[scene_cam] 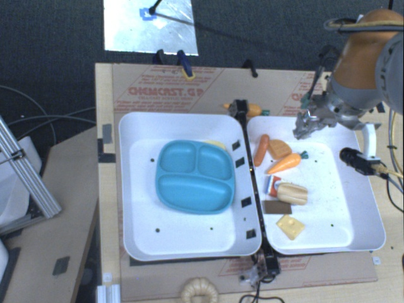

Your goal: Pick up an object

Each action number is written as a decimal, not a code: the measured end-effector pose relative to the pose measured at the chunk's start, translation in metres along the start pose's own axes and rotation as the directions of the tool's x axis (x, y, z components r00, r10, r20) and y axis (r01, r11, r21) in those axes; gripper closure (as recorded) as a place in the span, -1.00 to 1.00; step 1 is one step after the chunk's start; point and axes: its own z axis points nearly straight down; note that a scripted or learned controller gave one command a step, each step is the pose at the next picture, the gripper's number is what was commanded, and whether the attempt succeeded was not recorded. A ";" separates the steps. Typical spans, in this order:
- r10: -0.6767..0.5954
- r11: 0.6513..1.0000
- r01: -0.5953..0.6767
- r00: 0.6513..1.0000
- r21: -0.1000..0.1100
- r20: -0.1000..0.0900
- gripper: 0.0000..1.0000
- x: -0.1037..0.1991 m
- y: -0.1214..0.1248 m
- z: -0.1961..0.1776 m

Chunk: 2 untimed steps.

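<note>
Up at the far rim of the right bin (363, 229), the gripper (305, 129) hangs over the white floor with nothing between its fingers; whether the jaws are spread or pressed together cannot be told from this slant, since the fingertips blur into one dark cluster. The nearest pickable things lie just below and to the left of it: a tan, rounded food piece (279, 148) sits closest, apart from the fingertips, with an orange sausage-like piece (261, 149) just beside it toward the divider and a toy carrot (285, 163) touching or nearly touching its lower edge. Farther down the same bin lie a small red-and-white item (272, 184), a hot-dog bun (293, 193), a dark brown flat piece (277, 207) and a yellow cheese wedge (290, 226), all well apart from the gripper. A blue divided plate (194, 175) rests in the left bin (136, 232).
</note>
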 end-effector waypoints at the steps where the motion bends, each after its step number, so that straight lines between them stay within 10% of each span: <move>1: -0.002 1.000 0.002 1.000 0.001 -0.002 1.00 0.055 0.004 0.008; 2: -0.002 1.000 0.002 1.000 0.001 -0.003 1.00 0.112 0.010 0.009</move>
